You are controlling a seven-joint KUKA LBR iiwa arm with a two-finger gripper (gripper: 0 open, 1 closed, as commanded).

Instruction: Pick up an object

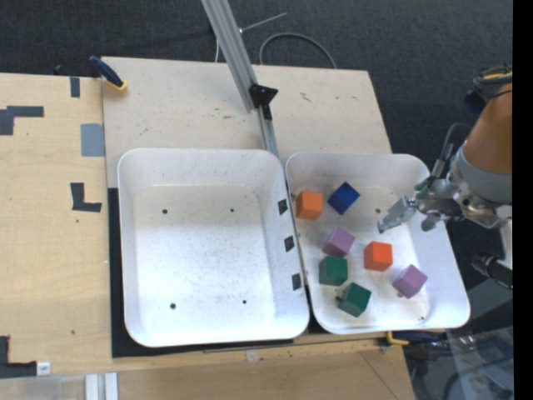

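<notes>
**Claw over the right bin**

The gripper (pixel 405 212) hangs above the right bin (pixel 441 307), fingers apart and holding nothing. The red cube (pixel 378 256) sits just below it in the picture; the blue cube (pixel 344 197) lies to its left.

Arm (pixel 487 152) cut off at right edge (wrist upward).

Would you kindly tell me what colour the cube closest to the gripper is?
Orange-red: the cube sits just below the gripper, seen in the camera view.
</notes>
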